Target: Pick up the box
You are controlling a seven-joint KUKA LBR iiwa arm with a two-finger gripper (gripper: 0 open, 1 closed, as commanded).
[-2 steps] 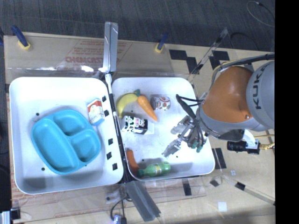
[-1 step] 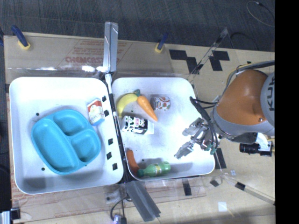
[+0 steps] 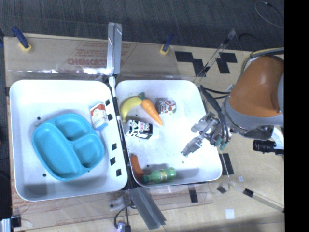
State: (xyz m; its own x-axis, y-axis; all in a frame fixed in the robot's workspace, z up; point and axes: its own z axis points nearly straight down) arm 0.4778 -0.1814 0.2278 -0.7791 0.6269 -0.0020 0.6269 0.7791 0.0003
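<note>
Metal hand (whether spread or closed, unclear) hovers right of the glossy rectangular box.

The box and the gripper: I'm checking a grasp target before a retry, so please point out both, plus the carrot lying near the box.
box (image 3: 139,129): camera view, on its black-and-white top face.
gripper (image 3: 192,146): camera view, midway between its fingertips.
carrot (image 3: 151,111): camera view, on the middle of its orange body.
</note>
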